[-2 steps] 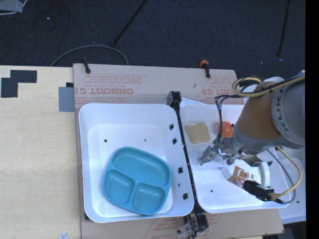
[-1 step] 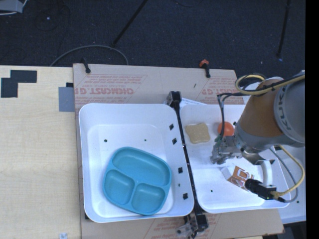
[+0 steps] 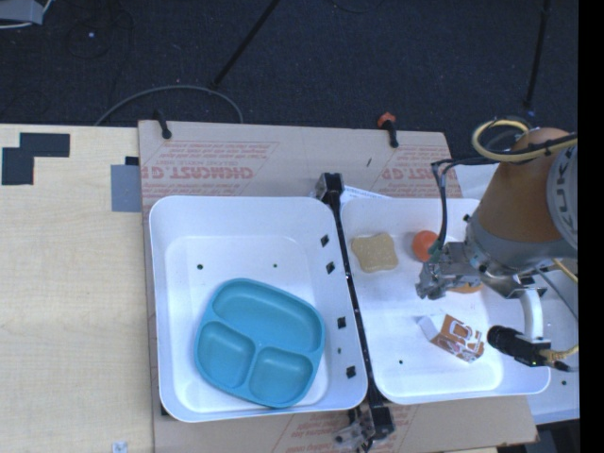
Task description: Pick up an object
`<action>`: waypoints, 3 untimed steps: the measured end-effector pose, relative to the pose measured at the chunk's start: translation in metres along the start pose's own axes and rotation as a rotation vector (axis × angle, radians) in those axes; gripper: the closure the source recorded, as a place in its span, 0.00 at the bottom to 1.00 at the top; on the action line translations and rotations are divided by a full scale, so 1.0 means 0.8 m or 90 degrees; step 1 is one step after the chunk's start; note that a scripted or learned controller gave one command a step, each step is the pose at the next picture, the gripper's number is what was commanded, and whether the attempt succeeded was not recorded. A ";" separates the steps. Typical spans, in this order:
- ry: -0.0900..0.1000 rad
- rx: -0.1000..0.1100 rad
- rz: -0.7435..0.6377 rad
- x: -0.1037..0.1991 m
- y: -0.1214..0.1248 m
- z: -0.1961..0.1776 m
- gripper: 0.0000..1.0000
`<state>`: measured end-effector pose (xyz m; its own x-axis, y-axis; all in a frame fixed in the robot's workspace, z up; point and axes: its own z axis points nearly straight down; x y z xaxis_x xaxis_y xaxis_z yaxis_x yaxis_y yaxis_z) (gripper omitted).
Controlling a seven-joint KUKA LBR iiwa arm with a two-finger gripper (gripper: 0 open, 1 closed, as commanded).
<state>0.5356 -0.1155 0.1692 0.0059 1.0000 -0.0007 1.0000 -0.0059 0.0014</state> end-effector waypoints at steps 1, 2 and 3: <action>0.000 -0.001 -0.004 -0.001 0.001 -0.063 1.00; 0.001 0.002 -0.007 0.072 0.024 -0.068 1.00; 0.002 0.003 -0.007 0.137 0.046 -0.061 1.00</action>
<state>0.5727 -0.0057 0.2176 -0.0047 1.0000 0.0023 1.0000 0.0047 -0.0028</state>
